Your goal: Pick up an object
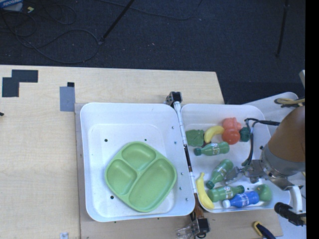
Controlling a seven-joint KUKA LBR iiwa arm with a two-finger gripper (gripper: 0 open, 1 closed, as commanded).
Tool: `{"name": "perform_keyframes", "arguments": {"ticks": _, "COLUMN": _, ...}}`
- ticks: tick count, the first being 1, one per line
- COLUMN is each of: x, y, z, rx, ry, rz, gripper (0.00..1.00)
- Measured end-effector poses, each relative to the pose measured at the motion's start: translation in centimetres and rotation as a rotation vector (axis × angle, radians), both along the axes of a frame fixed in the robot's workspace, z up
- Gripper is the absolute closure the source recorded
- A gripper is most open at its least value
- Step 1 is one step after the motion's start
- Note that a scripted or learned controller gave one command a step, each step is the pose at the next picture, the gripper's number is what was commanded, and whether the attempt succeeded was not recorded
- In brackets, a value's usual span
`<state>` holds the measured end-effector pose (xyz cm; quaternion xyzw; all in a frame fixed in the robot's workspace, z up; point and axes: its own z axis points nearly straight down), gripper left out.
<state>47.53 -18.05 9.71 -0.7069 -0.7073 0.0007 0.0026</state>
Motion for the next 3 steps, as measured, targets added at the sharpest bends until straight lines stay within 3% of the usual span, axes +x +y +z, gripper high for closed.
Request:
{"name": "perform_keyframes", "arguments": {"ticks": 1, "x": 0.0, "y": -0.1, "z": 0.8, "rx": 0.002, "ry": 0.003, "rz": -0.006, "gripper": 1.00}}
{"name": "perform_keyframes", "arguments": {"ticks": 2, "x": -0.1, "y": -0.1, "z": 0.8, "rx": 0.001, "ry": 0.003, "rz": -0.006, "gripper": 0.00}}
{"name": "perform_keyframes", "arguments": {"ticks": 3, "x": 0.1, "y": -3.3, "z": -0.9, "rx": 0.001, "ry": -0.002, "rz": -0.001, "gripper": 0.00}}
